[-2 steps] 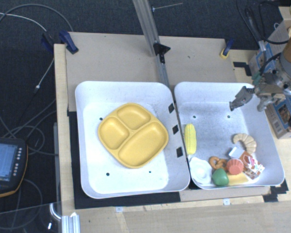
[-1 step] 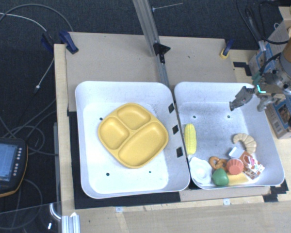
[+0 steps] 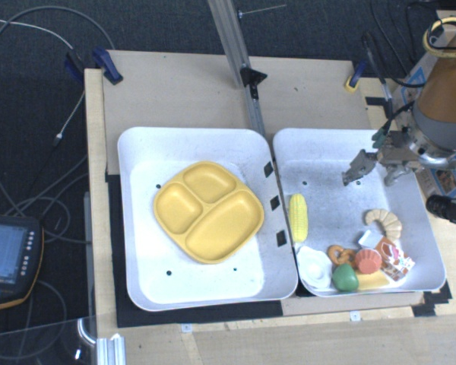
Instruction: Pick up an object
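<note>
Currently my claw (image 3: 374, 170) hangs spread and unloaded above the right bin (image 3: 327, 147); the toys (image 3: 368, 261) crowd its near corner, so a descent risks pinching none.

The pale wooden surface (image 3: 213, 90) sits over a dark carpeted floor (image 3: 30, 166), lit evenly with soft shadows. Left of the surface, thin grey cables (image 3: 19, 67) loop across the floor, and a handheld control pendant (image 3: 7, 258) with a lit blue screen (orange-trimmed at its lower edge) lies near the surface's lower left corner. A blue clamp (image 3: 106, 65) grips the surface's far left corner. A slanted aluminium post (image 3: 228, 21) rises from the surface's far edge, near its middle.
</note>
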